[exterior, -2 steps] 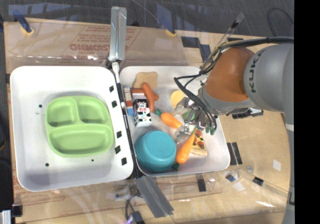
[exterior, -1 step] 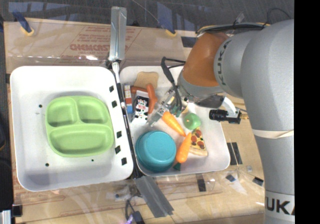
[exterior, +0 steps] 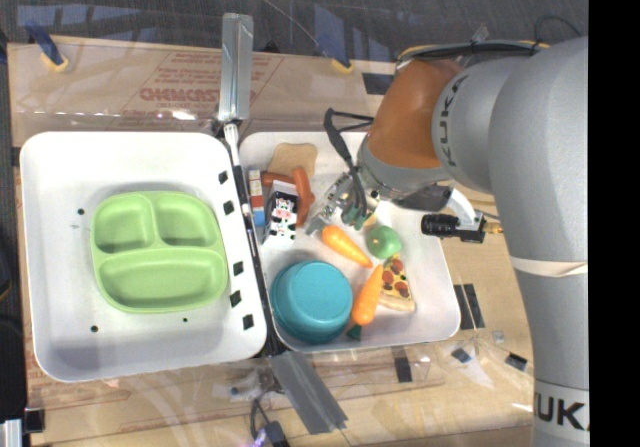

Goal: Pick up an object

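My gripper [exterior: 338,207] hangs low over the middle of the right bin [exterior: 436,280], just above the upper carrot [exterior: 345,246]. I see nothing between its tips. Around it lie a green apple [exterior: 383,241], a second carrot [exterior: 367,297], a pizza slice [exterior: 397,287], a teal bowl [exterior: 313,300], a slice of toast [exterior: 292,159], a red-orange piece [exterior: 303,189] and a small black-and-white cow figure [exterior: 283,214].
The left bin [exterior: 50,235] holds a green divided plate [exterior: 158,251]. A metal bar [exterior: 236,70] stands up at the divider between the bins. The grey arm covers the bin's right side.
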`<state>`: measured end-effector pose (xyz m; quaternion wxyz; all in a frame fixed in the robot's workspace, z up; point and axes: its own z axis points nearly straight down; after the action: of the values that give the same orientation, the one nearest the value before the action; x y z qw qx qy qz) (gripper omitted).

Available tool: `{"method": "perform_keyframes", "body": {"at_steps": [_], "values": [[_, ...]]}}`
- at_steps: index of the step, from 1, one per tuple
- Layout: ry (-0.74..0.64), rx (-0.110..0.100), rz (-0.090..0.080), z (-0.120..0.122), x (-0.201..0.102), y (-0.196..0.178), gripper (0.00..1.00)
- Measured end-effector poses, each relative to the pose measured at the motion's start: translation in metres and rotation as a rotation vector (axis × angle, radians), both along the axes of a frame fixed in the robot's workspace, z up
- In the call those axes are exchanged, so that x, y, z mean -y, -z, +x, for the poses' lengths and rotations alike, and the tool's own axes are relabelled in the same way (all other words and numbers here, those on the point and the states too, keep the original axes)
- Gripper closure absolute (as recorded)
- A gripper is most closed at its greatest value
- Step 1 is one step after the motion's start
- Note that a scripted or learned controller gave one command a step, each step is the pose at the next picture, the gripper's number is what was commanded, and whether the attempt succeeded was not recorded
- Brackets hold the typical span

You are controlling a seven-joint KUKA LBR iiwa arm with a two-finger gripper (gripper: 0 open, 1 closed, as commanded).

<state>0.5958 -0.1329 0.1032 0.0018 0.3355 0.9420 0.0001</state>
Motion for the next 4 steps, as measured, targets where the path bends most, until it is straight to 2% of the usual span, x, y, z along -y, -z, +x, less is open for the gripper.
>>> {"method": "perform_keyframes", "body": {"at_steps": [1, 2, 3, 4], "values": [[0.392, 0.002, 0.003, -0.004, -0.044, -0.081, 1.00], [0.261, -0.007, 0.002, -0.060, 0.000, -0.067, 1.00], [0.616, -0.004, 0.002, -0.020, -0.031, -0.102, 1.00], [0.705, -0.008, 0.001, -0.069, -0.024, -0.072, 1.00]]}}
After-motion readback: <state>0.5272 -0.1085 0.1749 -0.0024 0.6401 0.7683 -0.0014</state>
